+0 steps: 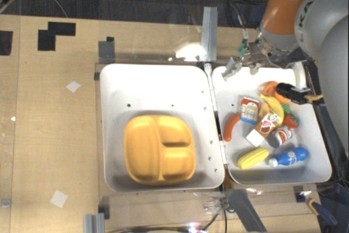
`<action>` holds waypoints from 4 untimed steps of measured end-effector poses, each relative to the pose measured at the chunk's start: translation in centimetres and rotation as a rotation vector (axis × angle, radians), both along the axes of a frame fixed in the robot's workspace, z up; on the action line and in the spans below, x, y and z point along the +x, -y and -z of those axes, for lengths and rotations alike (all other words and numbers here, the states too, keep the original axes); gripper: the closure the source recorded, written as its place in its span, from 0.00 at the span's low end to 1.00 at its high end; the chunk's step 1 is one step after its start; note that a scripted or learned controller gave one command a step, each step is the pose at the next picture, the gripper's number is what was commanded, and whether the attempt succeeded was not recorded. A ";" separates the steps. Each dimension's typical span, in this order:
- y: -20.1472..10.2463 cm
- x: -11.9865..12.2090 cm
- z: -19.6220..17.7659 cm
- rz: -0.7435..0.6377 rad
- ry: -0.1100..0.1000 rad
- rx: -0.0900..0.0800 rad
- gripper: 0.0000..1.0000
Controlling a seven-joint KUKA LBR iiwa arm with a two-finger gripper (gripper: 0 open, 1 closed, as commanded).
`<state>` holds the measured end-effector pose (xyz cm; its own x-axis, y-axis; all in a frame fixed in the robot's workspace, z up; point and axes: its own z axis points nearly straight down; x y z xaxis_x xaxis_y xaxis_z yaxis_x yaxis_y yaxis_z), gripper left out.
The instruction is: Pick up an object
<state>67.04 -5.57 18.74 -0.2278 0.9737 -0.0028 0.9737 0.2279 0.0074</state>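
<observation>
My gripper (pixel 242 66) hangs over the far left corner of the right bin (pixel 322 172), fingers spread apart and nothing between them. Below it in the bin lie several small toys: a red sausage (pixel 231 126), a red and white carton (pixel 249 109), a banana (pixel 273 106), an orange carrot (pixel 270 88), a yellow corn cob (pixel 253 158), a blue bottle (pixel 289 157), a white block (pixel 254 137) and a small can (pixel 281 135). The gripper is clear of all of them, with the carton nearest.
A yellow divided tray (pixel 160 148) lies in the left bin (pixel 147 82). A grey post (pixel 209 35) rises behind the wall between the bins. The arm's orange band (pixel 283 8) and grey body crowd the right bin's far right side.
</observation>
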 end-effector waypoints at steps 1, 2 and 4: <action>5.3 -0.3 9.7 0.266 -0.002 0.002 0.00; 10.5 -6.2 4.5 0.449 -0.001 0.002 0.00; 4.1 -3.3 10.0 0.837 0.000 0.007 0.00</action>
<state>63.69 -9.72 8.75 0.5708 0.8211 0.0043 0.8211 -0.5708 0.0057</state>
